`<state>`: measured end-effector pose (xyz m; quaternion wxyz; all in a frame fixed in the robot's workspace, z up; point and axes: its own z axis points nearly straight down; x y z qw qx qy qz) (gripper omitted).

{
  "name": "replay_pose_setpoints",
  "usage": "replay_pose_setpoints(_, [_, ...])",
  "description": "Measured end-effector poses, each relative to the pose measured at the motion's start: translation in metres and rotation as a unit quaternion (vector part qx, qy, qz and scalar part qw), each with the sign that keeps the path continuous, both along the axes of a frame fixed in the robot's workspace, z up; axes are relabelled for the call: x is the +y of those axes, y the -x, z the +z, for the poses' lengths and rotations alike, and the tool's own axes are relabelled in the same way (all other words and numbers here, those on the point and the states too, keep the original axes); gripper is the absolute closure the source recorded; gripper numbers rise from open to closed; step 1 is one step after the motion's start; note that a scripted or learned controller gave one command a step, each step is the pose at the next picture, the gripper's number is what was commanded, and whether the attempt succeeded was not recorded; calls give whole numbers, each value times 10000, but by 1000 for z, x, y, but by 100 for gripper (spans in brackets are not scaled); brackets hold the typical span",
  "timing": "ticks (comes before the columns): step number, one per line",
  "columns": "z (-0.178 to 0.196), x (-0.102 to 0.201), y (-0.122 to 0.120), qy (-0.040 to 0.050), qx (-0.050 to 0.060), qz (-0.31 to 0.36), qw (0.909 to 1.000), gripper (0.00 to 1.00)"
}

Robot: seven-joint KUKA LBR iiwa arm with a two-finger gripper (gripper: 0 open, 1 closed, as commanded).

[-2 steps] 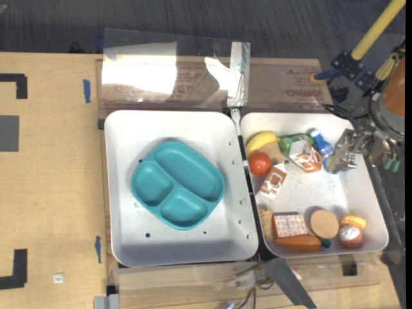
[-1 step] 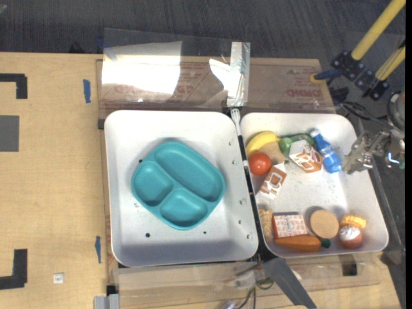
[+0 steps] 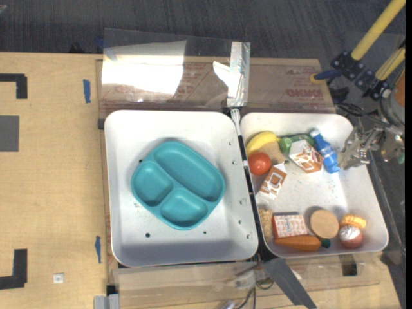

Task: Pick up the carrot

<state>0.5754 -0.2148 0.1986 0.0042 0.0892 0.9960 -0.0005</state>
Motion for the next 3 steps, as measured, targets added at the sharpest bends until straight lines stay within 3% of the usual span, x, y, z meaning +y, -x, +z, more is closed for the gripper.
replay_pose_setpoints(1, [13,0,-3,13,-59,-1,10000,100])
replay_pose_setpoints(2, [0,-8,-58,-3,6,267,9996,100])
replay_pose_setpoints(3, [15,-8,-61,14,-68,262,9996,100])
